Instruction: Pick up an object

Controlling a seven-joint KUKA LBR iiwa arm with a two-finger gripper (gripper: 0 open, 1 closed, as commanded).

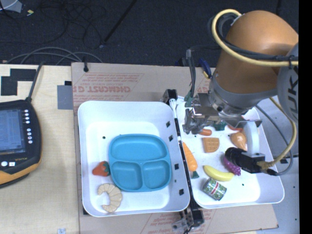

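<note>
1. Plainly, no single target is named, so we judge the likeliest one to be the small orange-red oblong toy (206, 132) lying in the far part of the right white bin (273, 191); it sits just right of and slightly nearer than the dark metal two-finger gripper (191, 126), close under it, with its long axis running left to right.
2. We cannot tell whether the jaws are open or closed, as the wrist housing and shadow hide them, and nothing can be seen held.
3. Next outward in the same bin lie a tan waffle-like square (211, 145), a peach-coloured rounded toy (239, 140), a dark purple eggplant toy (233, 161), a yellow banana toy (217, 173), a small green-labelled can (214, 188) and an orange carrot toy (189, 157) along the left wall.
4. Our grey arm with its orange dome (258, 52) reaches in from the right and hangs over the far part of the right bin, wrist pointing down, cables looping around it.
5. We judge the approach still under way; a short shift right and toward the near side would centre the jaws on the oblong toy.
6. Well apart, the left white bin (90, 113) holds a blue divided plastic plate (139, 161), a red strawberry toy (101, 168) and a pale croissant toy (110, 197).
</note>
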